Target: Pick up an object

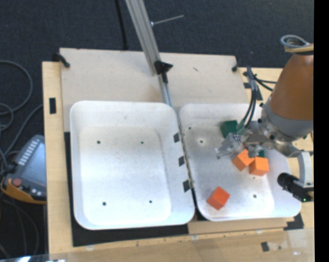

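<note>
Approach is judged to be under way: the gripper (236, 146) is poised low in the right bin (205, 125), just beside two orange blocks (250, 162). Finger state cannot be told. A centred descent would be needed next.

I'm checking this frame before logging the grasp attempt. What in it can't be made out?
- Gripper: blurred and partly under the wrist in the camera view; whether it holds anything can't be told.
- Green block: partly hidden behind the cables and wrist; its full shape is unclear.
- Two orange blocks beside the gripper: touching or apart, unclear.
- Arm: cut off at the right.
</note>
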`<act>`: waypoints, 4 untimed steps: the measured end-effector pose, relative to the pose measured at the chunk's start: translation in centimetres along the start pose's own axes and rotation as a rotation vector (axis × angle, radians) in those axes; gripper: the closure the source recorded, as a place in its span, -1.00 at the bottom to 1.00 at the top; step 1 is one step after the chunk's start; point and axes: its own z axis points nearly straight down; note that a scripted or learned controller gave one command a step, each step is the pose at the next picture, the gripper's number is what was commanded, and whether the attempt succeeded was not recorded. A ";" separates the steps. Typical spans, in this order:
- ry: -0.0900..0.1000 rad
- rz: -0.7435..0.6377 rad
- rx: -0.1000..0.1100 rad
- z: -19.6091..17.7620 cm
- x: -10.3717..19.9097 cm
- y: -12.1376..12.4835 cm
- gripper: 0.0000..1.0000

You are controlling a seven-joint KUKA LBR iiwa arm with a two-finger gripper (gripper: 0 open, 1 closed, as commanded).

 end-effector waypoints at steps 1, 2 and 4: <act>0.002 -0.003 0.013 8.0 0.4 -2.1 -1.00; -0.001 -0.007 0.005 14.9 -3.5 7.9 -1.00; -0.004 -0.002 -0.005 8.6 -8.5 11.7 -1.00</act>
